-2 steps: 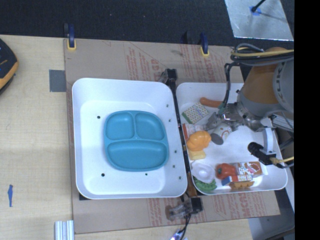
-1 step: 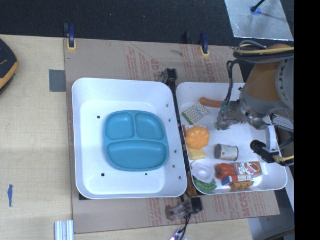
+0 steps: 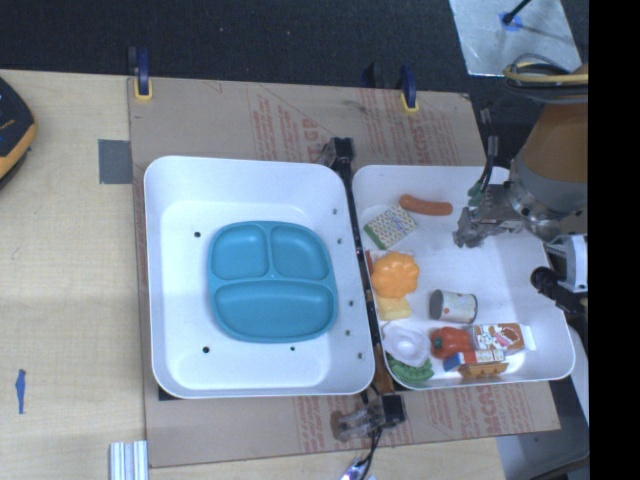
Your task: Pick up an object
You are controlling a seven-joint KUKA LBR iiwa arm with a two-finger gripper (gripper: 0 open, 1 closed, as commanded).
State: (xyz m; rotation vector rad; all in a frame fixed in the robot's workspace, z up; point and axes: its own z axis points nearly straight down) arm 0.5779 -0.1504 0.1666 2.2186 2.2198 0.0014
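Note:
The right bin (image 3: 520, 258) holds several small things: a sausage (image 3: 426, 206) at the back, a checked packet (image 3: 389, 227), an orange lump (image 3: 394, 273), a small can (image 3: 453, 306) on its side, a red and white carton (image 3: 496, 340), a red piece (image 3: 450, 343) and a white and green piece (image 3: 405, 350) at the front. My gripper (image 3: 470, 233) hangs over the back right part of this bin, to the right of the sausage and apart from it. Nothing shows between its dark fingers.
The left bin (image 3: 180, 348) bears a blue divided plate (image 3: 272, 279). Blue clamps (image 3: 407, 86) hold the cardboard sheet at the back. A yellow and black object (image 3: 12, 128) lies at the bench's far left. The arm's grey body (image 3: 555, 168) crosses the right bin's right side.

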